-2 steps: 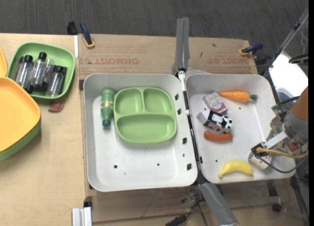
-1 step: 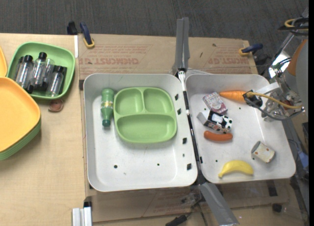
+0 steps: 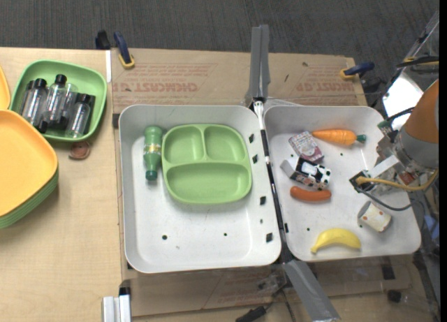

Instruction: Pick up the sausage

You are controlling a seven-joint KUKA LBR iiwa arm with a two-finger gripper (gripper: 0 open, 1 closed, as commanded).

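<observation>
The sausage [image 3: 309, 193], short and red-orange, lies flat in the middle of the right bin [image 3: 391, 247]. It sits just below a black-and-white cow toy [image 3: 312, 172]. My gripper [image 3: 388, 186] hangs over the right side of that bin, well to the right of the sausage and apart from it. The arm's orange band [image 3: 427, 114] shows at the right edge. Nothing can be seen held in the gripper.
The right bin also holds a carrot [image 3: 336, 135], a pink packet [image 3: 306, 145], a banana [image 3: 336, 239] and a small white block [image 3: 376, 220] under the gripper. The left bin [image 3: 188, 244] has a green divided plate [image 3: 207, 162] and a green bottle [image 3: 152, 151].
</observation>
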